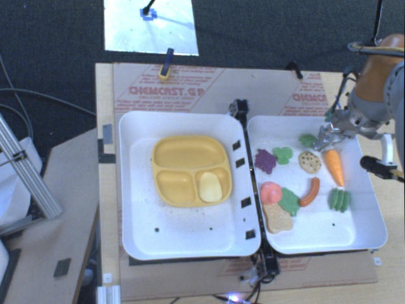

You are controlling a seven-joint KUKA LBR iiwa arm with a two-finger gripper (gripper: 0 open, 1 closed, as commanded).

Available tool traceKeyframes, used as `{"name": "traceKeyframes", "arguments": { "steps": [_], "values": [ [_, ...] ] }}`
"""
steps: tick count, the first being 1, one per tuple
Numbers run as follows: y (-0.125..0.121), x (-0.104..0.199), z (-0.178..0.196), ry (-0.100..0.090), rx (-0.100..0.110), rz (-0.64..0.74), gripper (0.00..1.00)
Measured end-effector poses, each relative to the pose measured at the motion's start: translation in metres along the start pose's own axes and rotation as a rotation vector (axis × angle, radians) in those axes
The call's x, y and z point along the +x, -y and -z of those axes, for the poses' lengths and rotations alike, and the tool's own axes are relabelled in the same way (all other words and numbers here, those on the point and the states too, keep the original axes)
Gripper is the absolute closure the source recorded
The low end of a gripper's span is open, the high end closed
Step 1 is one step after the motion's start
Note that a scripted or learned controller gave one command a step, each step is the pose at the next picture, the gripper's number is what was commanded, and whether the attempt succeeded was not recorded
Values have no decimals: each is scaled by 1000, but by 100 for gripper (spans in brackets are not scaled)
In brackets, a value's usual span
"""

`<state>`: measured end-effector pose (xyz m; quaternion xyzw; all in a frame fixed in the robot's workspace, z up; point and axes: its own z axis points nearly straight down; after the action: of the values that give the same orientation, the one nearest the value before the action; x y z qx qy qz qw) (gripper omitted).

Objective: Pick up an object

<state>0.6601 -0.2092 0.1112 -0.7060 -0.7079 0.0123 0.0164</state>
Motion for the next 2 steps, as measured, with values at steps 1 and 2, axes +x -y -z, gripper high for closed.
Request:
{"name": "traceKeyframes", "arguments": {
  "steps": [1, 2],
  "values": [
    [13, 58, 73, 6, -48, 6, 100],
    [110, 45, 70, 6, -36, -6, 100]
  ]
}}
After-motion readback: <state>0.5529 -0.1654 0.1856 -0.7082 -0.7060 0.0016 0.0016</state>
